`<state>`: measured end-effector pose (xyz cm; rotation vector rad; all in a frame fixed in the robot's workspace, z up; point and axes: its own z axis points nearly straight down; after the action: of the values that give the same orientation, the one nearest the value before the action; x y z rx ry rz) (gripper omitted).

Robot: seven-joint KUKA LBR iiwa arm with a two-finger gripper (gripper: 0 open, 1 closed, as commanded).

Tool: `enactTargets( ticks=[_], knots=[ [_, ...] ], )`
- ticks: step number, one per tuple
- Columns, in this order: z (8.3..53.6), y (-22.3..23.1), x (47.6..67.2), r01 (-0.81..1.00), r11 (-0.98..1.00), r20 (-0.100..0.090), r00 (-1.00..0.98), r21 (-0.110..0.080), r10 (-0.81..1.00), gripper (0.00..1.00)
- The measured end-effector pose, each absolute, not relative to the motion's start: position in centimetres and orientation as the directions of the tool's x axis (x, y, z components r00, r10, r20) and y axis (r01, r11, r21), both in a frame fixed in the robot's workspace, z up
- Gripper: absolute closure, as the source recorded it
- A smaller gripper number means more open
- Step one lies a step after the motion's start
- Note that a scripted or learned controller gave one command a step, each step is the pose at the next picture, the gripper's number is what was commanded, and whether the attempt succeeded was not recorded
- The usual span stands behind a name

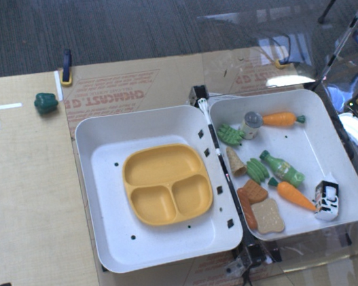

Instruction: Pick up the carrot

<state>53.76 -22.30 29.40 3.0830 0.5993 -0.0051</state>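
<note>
Two carrots lie in the right bin (pixel 338 143). One orange carrot (pixel 281 118) with a green tip rests near the bin's far edge, pointing right. A second orange carrot (pixel 296 196) lies at a slant near the front right, its green top toward a green bottle (pixel 283 168).
The right bin also holds a grey-capped item (pixel 251 122), green leafy pieces (pixel 231 134) (pixel 257 170), a bread slice (pixel 268 216), a brown cookie (pixel 253 192), a sausage (pixel 248 212) and a black-and-white carton (pixel 327 199). A yellow divided plate (pixel 167 184) sits in the left bin (pixel 101 203). A green object (pixel 46 103) lies on the bench at left.
</note>
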Motion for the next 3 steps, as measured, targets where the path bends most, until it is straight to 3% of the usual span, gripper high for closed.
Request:
enactTargets(
  ticks=[1,2,3],
  knots=[
    [10.0,-21.8,54.1,0.280,-0.960,-0.007,0.960,-0.017,0.281,0.00],
    [9.1,-16.3,49.1,0.236,-0.972,-0.002,0.972,-0.004,0.236,0.00],
    [9.3,-9.7,48.5,0.200,-0.980,0.009,0.980,0.001,0.200,0.00]
  ],
)
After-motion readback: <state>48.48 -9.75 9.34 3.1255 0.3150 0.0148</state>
